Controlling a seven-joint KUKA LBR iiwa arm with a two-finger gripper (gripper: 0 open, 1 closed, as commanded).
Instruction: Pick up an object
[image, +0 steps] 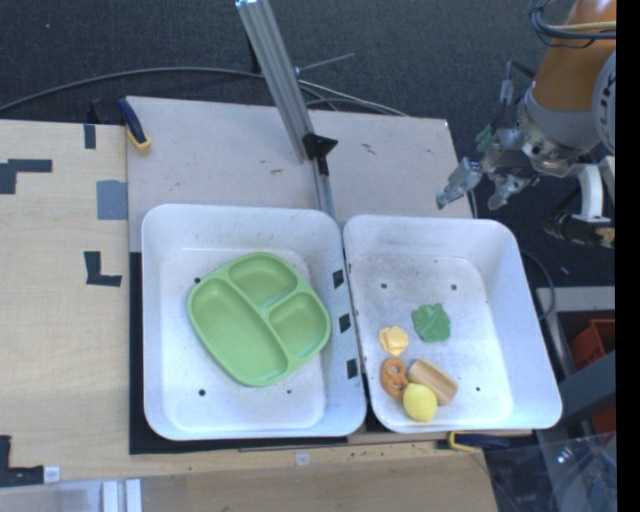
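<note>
Claw (478, 188) hovering above and just beyond the far right corner of the right bin (520, 300), hanging off the grey arm with its orange band (580, 50). Fingers (452, 190) spread apart, gripping nothing, pointing down and leftward. Sitting well apart from every candidate piece.

Candidates lying in the right bin, clustered toward its near left part. Green leafy piece (432, 322) lying alone, a little beyond the rest. Pale yellow piece (394, 341) resting just left of and below it. Orange pretzel-shaped ring (393, 376), tan log-shaped piece (432, 380) and bright yellow lemon-like piece (420, 403) crowding together, touching or nearly so; exact contact too small to tell.

Judging all as toy food: likely light, stiff, hollow plastic, smooth and somewhat slippery, not fragile. Lemon-like piece rounded, probably rolling or squirting out under a pinch. Log piece offering parallel long sides, but hemmed in by neighbours. Green piece looking flattest and most isolated, leaving room for fingers on both sides; taking it across its narrow width seeming safest.

Left bin (160, 300) holding a green divided plate (258, 316), tilted diagonally; broad, thin-rimmed, likely awkward for a two-finger pinch except at the rim.

Both bins resting on the desk (60, 300).
</note>
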